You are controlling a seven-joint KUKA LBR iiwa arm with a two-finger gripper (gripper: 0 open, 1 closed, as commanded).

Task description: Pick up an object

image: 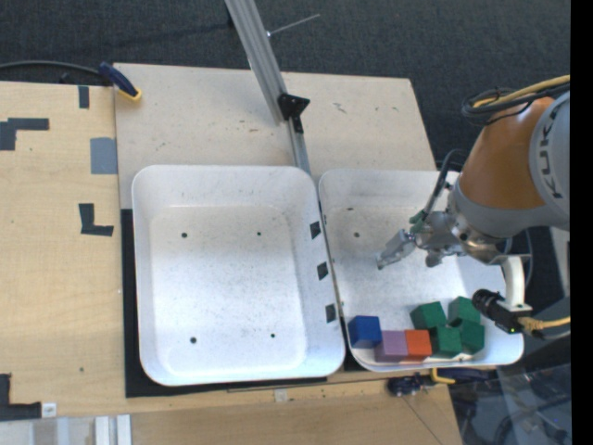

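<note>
Blocks (422, 335) sit untouched below the tool (397, 248), which hangs empty, fingers apart; picking remains undone.

White bins (227, 182) speckled with dark dots; blue block (365, 330); purple block (395, 344); orange block (418, 343); green blocks (451, 326); arm (505, 170) orange and grey.

The gripper's (394, 251) fingers are too small and blurred for their spacing to be judged. Behind it, the arm (519, 170) is cut off by the picture's right edge. Below the gripper, the green blocks (449, 327) overlap, so their number cannot be told, and the right bin's (371, 188) far corner is covered by the wrist.
</note>
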